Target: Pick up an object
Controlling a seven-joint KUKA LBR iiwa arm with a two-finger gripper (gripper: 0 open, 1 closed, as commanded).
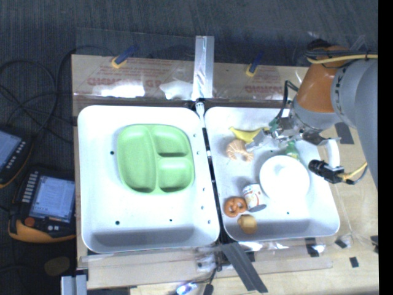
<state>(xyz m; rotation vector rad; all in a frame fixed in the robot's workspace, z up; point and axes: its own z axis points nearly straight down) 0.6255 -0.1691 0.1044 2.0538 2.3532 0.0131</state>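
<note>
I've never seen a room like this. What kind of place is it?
Probably a robot lab. A grey robot arm reaches over two white bins, one holding toy food like a banana, and a control tablet with cables lies on the floor.

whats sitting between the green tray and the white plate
In the camera view, the ridge where the two bins meet lies between the green tray and the white plate, then the peach-coloured item in the right bin.

Your arm [359,97] reaches in from the right, orange band [316,91] above the wrist, with the gripper [279,131] lowered and pointing left.
</note>
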